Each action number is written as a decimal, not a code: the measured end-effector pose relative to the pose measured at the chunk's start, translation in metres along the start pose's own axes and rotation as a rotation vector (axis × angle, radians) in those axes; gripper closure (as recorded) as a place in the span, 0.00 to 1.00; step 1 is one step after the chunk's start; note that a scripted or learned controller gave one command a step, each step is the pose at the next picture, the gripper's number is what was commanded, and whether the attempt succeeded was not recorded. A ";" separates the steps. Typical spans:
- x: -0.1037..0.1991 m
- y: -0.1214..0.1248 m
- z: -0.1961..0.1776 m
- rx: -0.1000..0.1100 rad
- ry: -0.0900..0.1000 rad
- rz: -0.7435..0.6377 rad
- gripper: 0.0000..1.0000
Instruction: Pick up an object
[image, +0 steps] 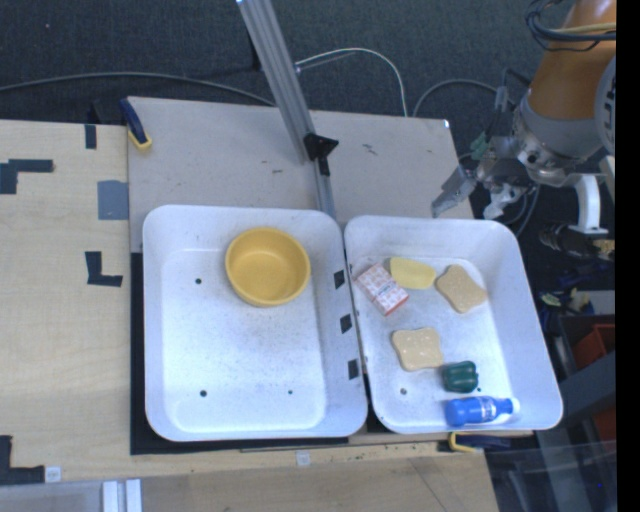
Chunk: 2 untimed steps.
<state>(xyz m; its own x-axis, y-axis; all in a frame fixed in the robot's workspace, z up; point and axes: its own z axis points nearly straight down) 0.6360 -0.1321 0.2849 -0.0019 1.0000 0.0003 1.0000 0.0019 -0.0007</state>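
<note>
Pale and tan pieces lay scattered in the right bin (520, 300) on my feed: a small pink-and-white patterned box (381, 288) near the bin's left wall, a yellow soft-looking piece (412, 272) just beside it, and a tan bread-like slice (460, 287) to the right of that. Lower down sat a second tan slice (416, 348), then a dark green object (460, 377) and, closest to the near rim, a blue bottle with a white cap (477, 409) lying on its side. None of these was touched by the arm. The left bin (180, 390) held a yellow bowl (267, 265), upright, in its far half. I saw the tool (458, 190) hanging outside the right bin, above that bin's far right corner, with nothing between its fingers; from my angle I could not tell whether they stood apart or together. The grey arm with its orange band (575, 70) came in from the upper right. A grey metal post (285, 80) ran slantwise down across the worktop (60, 300) to the gap between the two bins. Dark tape marks (98, 268) dotted the wooden surface on the left, and a blue-and-yellow clamp (135, 125) sat at the far left corner of the grey board (220, 160).
</note>
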 end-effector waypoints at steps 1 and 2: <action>0.000 0.000 0.000 0.000 0.000 0.000 0.00; 0.002 -0.011 0.058 0.007 0.000 0.000 0.00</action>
<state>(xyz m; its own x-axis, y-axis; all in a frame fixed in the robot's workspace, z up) 0.6254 -0.1298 0.2273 -0.0015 1.0000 -0.0001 1.0000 0.0015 -0.0074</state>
